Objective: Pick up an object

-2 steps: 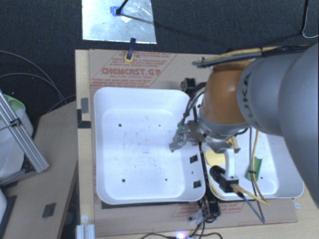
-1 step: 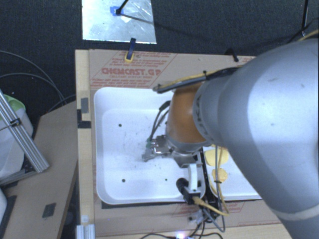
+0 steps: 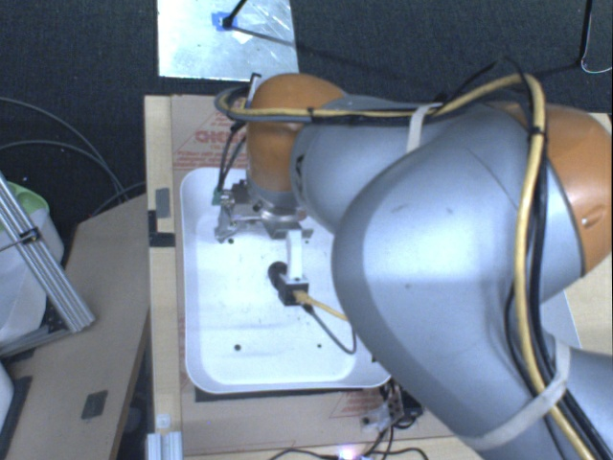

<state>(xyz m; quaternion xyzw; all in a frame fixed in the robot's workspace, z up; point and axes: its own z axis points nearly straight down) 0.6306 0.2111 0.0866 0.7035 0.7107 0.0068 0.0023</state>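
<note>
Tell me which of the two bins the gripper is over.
The bin on the view's left, its white floor showing; the gripper hangs above its far end. The arm covers the other.

Nothing on this feed comes through to me as readable text. The nearest thing is a line of red print (image 3: 203, 137) on the brown cardboard sheet (image 3: 182, 113) that lies under the white bin (image 3: 192, 286). It runs along the bare strip of cardboard at about 11 o'clock from the bin's middle, just past the bin's far rim. The letters are too blurred for me to spell out a single word. A second patch of red print (image 3: 347, 405) sits on the same cardboard at about 5 o'clock, just beside the bin's near rim, and I cannot read that one either.
</note>
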